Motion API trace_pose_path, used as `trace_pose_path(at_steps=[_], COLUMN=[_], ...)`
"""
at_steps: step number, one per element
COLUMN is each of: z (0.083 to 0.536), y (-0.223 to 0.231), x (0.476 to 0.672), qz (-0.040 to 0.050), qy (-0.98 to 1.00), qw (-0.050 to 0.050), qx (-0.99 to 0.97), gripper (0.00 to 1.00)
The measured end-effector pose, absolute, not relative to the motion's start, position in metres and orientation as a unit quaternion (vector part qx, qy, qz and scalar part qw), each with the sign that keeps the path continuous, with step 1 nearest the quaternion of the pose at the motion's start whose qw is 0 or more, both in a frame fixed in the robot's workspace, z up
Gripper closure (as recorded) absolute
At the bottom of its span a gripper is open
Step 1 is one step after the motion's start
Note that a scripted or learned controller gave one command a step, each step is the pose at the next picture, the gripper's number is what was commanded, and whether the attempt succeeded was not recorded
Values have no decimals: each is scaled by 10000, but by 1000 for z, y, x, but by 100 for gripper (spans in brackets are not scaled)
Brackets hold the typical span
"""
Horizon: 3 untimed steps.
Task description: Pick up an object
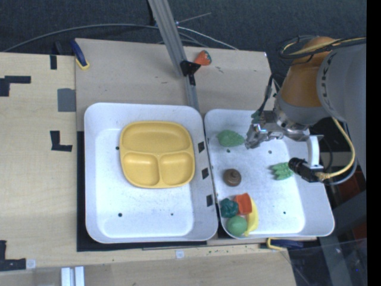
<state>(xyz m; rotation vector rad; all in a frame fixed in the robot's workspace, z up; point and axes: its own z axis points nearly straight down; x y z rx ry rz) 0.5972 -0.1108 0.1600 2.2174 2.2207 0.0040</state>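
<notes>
Bins, two of them, white and shallow, sit side by side on the bench. The left bin (98, 159) carries one thing: a yellow divided tray (158, 154) with three compartments, lying flat in its upper half. The right bin (297, 210) holds six small things. A pale green lump (229, 138) lies near its upper left, a brown round piece (231, 176) sits at mid-left, and a small green piece (281, 170) rests toward the right wall. Down in the lower left corner, four crowd together and touch: a teal piece (228, 207), an orange-red block (243, 204), a green ball (237, 224) and a yellow piece (252, 220). The gripper (256, 139) hangs over the upper part of the right bin, just right of the pale green lump. Its fingers are too dark and small to tell whether spread or pressed together, and nothing shows between them.
</notes>
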Motion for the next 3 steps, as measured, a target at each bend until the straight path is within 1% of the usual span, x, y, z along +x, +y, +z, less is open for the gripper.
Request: trace_pose_path(at_steps=[1,2,3], z=[205,269,251], y=[-115,-115,-59], x=[604,601,611], qz=[11,18,-5], qy=[7076,7077,7093], qw=[18,26,-12], qx=[7066,7065,7049], gripper=[100,100,100])
